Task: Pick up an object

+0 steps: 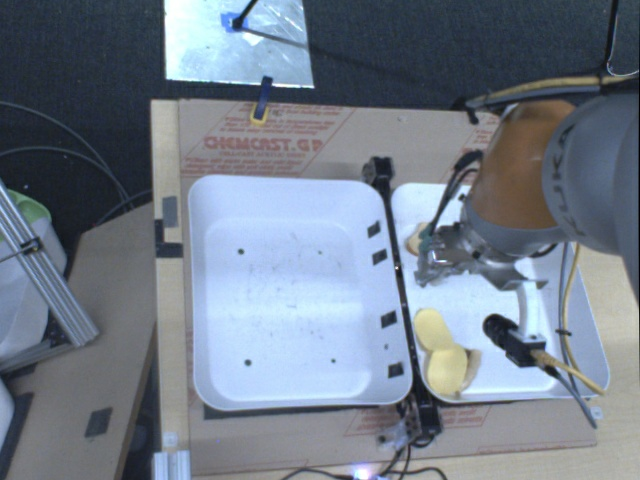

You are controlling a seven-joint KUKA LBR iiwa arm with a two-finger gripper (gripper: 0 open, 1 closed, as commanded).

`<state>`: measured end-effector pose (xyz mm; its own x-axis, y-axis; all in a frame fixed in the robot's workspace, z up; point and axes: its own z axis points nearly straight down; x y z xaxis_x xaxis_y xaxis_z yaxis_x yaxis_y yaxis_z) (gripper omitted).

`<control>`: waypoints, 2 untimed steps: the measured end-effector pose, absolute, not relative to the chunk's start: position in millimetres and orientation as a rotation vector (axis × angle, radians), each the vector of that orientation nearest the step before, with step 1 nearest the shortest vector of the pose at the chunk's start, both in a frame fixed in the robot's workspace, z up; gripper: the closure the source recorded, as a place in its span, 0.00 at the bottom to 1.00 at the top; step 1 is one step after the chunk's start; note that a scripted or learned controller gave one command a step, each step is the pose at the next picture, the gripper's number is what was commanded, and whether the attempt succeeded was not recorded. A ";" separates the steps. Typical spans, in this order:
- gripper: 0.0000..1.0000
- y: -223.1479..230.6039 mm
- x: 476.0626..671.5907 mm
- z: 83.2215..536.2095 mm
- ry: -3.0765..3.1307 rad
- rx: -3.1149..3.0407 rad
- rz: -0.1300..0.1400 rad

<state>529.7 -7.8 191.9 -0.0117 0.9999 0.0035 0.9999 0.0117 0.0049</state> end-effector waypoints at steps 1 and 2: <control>1.00 45.8 485.5 211.9 2.234 2.212 0.004; 1.00 115.9 515.9 332.5 2.231 2.202 0.025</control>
